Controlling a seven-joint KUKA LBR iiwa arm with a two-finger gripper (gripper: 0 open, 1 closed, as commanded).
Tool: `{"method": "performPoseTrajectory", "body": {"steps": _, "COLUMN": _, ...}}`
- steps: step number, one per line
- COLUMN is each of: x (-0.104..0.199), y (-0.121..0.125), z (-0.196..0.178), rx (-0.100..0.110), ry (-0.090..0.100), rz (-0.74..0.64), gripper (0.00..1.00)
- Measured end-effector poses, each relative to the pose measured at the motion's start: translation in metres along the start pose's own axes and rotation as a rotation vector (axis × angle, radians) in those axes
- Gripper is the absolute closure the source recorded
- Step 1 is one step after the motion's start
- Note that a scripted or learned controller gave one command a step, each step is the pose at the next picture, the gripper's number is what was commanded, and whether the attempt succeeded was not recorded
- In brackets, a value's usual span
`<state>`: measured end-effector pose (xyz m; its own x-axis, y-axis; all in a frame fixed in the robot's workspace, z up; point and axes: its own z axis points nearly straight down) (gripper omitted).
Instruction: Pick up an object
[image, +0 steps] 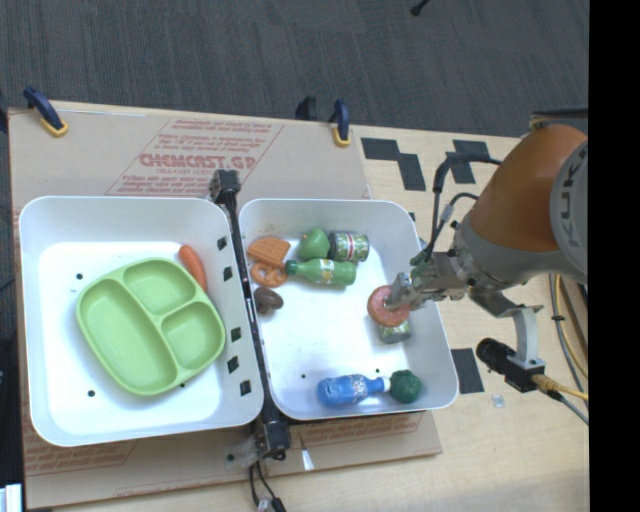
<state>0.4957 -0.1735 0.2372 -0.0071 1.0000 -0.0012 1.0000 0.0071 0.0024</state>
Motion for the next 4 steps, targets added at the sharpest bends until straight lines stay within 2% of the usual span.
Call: {"method": "performPoseTrajectory", "body": {"steps": 4, "x": 0.0, "y": 0.004, "z": -0.041, "rx": -0.008, "ry": -0.005, "rz": -0.021, "gripper": 1.0}}
